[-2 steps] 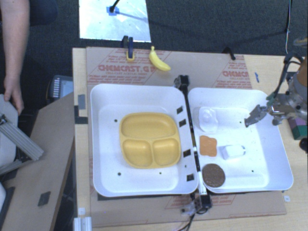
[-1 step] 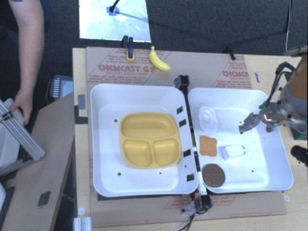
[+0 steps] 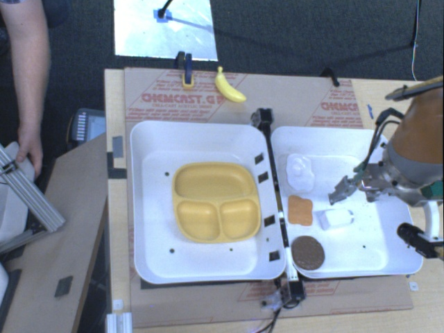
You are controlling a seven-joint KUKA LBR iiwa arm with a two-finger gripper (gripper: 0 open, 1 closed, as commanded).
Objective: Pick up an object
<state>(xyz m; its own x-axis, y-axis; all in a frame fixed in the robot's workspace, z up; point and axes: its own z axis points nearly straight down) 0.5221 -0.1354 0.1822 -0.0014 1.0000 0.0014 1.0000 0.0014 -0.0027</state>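
White block lies just below my end effector, apart from it. Whether my end effector is open, I cannot tell.

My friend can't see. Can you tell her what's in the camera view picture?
A robot arm's end effector hovers over the right bin, above a small white block, an orange square and a brown disc. The left bin holds a yellow divided tray.

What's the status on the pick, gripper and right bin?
Two-finger gripper low over right white bin, nothing between fingers. Small white block just below it, orange-brown square beside. Nothing blocking.
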